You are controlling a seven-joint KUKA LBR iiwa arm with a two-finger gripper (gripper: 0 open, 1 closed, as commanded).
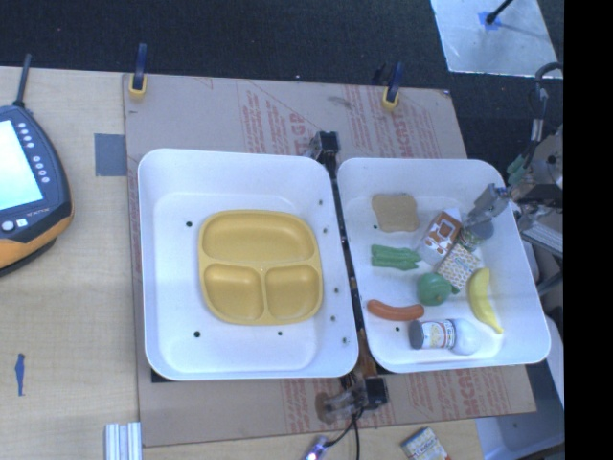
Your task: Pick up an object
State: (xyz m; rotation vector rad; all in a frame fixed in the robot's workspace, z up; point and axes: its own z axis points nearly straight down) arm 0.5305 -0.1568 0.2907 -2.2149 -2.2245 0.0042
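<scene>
Gripper (484, 211) hovers at the right bin's (533, 345) far right edge, beside the carton (442, 235), nothing visibly in it; jaw state I cannot tell. Reach step, I'd say. Banana (483, 300), sausage (395, 310), bottle (442, 334) wait below; next comes a descent onto one.

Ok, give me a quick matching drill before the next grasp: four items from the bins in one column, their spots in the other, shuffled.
Items:
1. yellow divided plate
2. banana
3. hot dog
4. bread slice

Places:
A. right bin, far end, nearest the clamps
B. right bin, along the right wall
C. left bin, middle
D. right bin, near the left wall

Pairs: 1-C, 2-B, 3-D, 4-A
</scene>
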